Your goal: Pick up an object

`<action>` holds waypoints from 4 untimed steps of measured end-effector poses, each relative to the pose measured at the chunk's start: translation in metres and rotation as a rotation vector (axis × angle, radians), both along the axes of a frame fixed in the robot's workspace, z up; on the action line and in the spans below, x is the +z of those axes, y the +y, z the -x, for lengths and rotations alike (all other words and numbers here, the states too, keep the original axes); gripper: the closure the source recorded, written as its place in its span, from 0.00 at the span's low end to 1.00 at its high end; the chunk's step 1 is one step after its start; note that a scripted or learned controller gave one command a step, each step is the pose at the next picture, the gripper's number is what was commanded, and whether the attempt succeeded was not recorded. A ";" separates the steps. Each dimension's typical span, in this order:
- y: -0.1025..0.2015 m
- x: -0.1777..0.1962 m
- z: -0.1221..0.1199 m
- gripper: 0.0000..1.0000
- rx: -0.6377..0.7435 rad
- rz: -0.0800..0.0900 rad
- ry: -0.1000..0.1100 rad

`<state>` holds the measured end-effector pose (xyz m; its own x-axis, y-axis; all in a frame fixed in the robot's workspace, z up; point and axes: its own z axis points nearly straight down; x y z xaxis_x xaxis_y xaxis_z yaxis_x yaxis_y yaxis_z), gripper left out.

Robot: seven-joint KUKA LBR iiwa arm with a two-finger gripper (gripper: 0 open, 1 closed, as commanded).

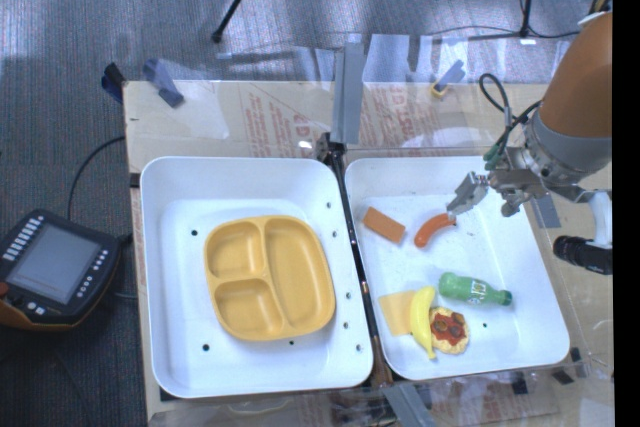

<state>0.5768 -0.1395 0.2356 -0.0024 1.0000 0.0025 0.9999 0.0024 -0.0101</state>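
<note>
The tool (pixel 497 196) hung over the upper part of the right bin (pixel 385 177), coming in from the right side under the grey and orange arm (pixel 585 85). Its two fingers were spread apart, and nothing was between them, so it was released and carried no object. One finger (pixel 467 192) pointed down and to the left, and its tip was just beside the upper end of the red sausage (pixel 433 229); from this angle I could not tell whether it touched the sausage or was a little above it.

The sausage lay on the floor of the right bin. Near it, to the left, lay an orange block (pixel 384 225). Further toward the front edge were a green bottle (pixel 473 290) on its side, a banana (pixel 424 319), a yellow cheese slice (pixel 398 312) partly under the banana, and a small pizza (pixel 450 329) touching the banana. All of them rested in the bin.

The left bin (pixel 165 215) held a yellow tray (pixel 268 276) with three compartments, well apart from the tool.

In my judgement the task was at the beginning: no object was lifted yet. The tool seemed to aim at the sausage, and what was left was to bring the fingers around it, close them, and raise it from the bin.
</note>
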 end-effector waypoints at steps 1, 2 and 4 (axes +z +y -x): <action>-0.025 -0.050 -0.039 0.00 -0.006 0.001 0.004; -0.009 -0.152 -0.044 0.00 0.062 0.000 -0.004; 0.036 -0.058 -0.059 1.00 -0.056 0.001 -0.011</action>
